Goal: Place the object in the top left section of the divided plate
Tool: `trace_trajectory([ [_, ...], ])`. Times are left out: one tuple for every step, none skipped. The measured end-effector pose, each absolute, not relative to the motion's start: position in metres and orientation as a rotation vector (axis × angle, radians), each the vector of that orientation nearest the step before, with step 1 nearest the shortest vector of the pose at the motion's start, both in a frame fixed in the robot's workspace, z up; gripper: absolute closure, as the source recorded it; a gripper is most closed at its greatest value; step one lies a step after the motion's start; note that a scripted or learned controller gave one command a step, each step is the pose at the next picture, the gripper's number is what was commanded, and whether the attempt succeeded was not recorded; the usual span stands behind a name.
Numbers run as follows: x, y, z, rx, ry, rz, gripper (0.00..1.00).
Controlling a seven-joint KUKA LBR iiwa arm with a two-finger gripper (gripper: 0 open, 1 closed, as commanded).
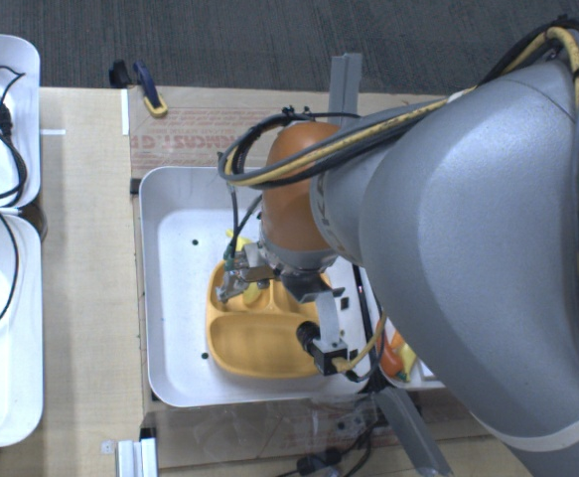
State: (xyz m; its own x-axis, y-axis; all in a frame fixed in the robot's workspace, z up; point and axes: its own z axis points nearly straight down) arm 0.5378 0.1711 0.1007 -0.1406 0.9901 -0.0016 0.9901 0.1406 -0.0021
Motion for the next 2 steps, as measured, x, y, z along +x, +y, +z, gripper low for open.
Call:
trace_trajectory([
  [0.593,0.151,0.293,-2.084,-2.353,0.005,0.00],
  [0.534,0.117,0.159,-2.236,-2.204,0.009,0.00],
])
